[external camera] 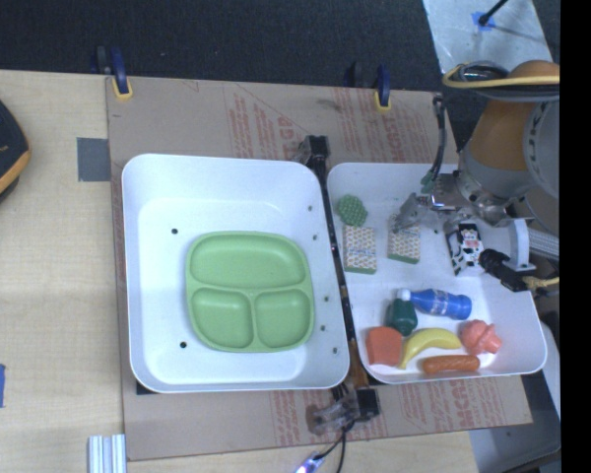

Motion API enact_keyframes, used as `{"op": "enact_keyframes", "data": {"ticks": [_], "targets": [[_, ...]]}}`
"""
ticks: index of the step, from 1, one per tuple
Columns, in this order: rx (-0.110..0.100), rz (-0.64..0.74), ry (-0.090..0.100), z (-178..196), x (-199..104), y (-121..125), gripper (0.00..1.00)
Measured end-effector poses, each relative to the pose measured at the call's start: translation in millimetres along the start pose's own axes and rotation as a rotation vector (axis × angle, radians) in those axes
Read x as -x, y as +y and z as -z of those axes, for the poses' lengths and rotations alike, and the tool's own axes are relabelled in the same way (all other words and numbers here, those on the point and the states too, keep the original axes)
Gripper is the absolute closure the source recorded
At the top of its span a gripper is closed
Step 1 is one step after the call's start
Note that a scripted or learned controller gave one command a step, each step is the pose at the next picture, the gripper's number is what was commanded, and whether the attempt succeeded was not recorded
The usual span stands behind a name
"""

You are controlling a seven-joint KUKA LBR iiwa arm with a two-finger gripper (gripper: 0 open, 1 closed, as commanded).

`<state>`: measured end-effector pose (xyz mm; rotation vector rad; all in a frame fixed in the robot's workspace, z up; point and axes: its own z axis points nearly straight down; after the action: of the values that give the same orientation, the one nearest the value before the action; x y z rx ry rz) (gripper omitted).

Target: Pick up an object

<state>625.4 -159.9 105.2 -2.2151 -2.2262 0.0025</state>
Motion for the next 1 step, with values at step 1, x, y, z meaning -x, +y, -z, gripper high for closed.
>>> {"op": "enact_keyframes", "data": {"ticks": [1], "targets": [[-0.002, 0.003, 0.0, 10.2, 0.7, -0.1, 1.0]]}}
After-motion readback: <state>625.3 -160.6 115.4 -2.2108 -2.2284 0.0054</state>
